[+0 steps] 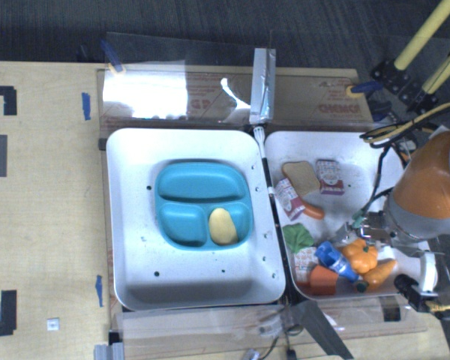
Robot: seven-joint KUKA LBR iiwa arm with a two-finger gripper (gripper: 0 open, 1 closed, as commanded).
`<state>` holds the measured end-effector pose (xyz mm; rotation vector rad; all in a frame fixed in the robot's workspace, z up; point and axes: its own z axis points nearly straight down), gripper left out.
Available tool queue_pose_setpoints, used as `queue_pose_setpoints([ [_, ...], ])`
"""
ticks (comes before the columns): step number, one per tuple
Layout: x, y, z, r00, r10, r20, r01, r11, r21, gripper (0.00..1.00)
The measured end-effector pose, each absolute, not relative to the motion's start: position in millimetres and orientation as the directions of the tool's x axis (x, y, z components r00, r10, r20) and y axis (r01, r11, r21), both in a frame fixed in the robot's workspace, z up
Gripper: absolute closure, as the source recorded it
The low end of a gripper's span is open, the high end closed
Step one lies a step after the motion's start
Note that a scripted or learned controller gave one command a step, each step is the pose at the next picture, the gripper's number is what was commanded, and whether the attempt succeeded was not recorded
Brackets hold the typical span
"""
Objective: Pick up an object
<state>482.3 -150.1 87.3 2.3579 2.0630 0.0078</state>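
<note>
I see the gripper (364, 231) low in the right bin (337, 142), over the clutter at about 4 o'clock; can't tell its jaw state. Under it sits an orange pumpkin-like toy (362, 257), stubby, no clear long axis. Beside it a blue bottle (335, 260) lies flat, long axis 10-to-4 o'clock. Small packets (329, 175) carry print, unreadable. Left bin (135, 156) holds a blue tray (180, 201) with a yellow lemon (223, 226).

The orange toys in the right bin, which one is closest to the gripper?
The round orange pumpkin-like toy, directly beside the gripper. The orange carrot lies farther left, and the other orange piece sits lower.
</note>
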Motion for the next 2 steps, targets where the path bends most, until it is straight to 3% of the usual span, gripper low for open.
queue_pose_setpoints([
  [1,483.2,-150.6,96.3,0.134,0.991,-0.002,0.991,-0.134,0.012,1.00],
  [2,531.7,-85.5,186.3,0.125,0.992,0.003,0.992,-0.125,0.005,1.00],
])
